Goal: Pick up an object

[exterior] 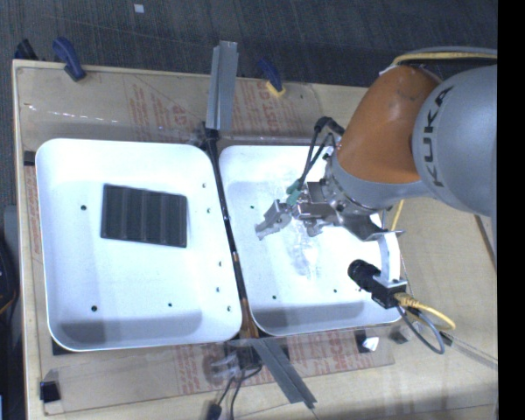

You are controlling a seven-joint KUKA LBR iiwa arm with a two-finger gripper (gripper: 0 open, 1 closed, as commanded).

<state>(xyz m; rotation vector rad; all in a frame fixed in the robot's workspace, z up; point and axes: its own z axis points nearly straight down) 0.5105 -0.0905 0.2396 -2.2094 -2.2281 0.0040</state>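
A clear, glassy object [303,254] lay in the right bin [254,304], just below the jaws [271,221], apart from them. Whether the jaws were released or clenched could not be told. A dark ribbed pad [144,216] lay in the left bin [61,322].

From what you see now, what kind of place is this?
Probably a robotics lab test bench: a KUKA arm over two white bins, blue clamps holding the board, loose cables.

A pale wooden bench [114,103] (blue clamps [70,59] along its far edge) stands on dark grey carpet [289,16].
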